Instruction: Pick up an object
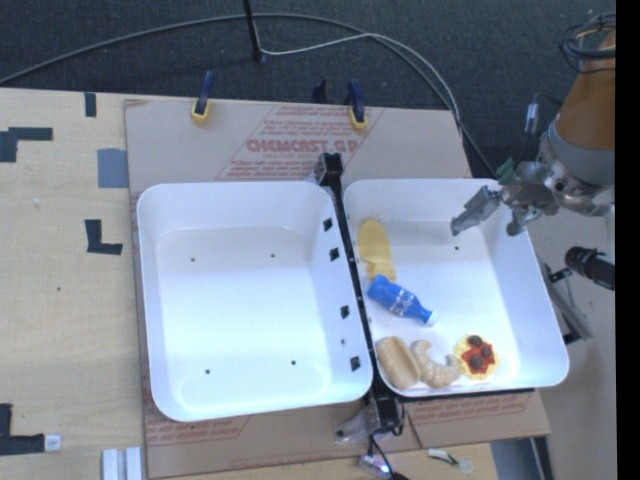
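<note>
Even, bright overhead light, soft shadows (slightly grainy), mild glare on white bins (240, 203).

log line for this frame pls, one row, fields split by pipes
phase: approach | gripper: open, above right bin's far edge, holding nothing | right bin: yellow piece, blue bottle, bread roll, small tart | pick: not yet done

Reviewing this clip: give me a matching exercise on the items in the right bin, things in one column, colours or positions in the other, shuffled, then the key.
Things:
1. bottle
2. flat yellow piece
3. tart-like toy
4. gripper

Descriptions:
A. near the bin's front right corner, red bits on top
B. blue, lying on its side mid-bin
C. above the bin's far right part, holding nothing
D. pale yellow, beside the divider, behind the bottle

Pairs: 1-B, 2-D, 3-A, 4-C
</note>
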{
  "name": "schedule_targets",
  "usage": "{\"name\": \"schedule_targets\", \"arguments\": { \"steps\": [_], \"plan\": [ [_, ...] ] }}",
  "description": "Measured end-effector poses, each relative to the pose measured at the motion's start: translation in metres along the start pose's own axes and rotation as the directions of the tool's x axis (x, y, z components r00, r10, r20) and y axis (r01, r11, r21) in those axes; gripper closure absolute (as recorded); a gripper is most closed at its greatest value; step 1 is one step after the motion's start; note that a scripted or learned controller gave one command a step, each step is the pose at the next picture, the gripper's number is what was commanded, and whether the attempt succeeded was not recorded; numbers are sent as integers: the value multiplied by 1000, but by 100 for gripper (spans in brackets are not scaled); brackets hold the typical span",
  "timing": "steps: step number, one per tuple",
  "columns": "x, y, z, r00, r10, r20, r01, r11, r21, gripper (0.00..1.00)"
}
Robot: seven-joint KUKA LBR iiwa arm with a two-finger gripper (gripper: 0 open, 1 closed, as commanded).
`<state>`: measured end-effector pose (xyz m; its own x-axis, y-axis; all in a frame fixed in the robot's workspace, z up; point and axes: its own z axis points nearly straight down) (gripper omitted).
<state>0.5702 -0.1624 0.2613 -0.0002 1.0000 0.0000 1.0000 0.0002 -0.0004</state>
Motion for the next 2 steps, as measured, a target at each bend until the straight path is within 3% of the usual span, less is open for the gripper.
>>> {"name": "schedule_targets", "arguments": {
  "steps": [1, 2],
  "plan": [
    [24, -58, 165, 1000, -1, -3, 1, 1000, 11, 0],
    [45, 8, 176, 1000, -3, 0, 3, 1000, -2, 0]
  ]
}}
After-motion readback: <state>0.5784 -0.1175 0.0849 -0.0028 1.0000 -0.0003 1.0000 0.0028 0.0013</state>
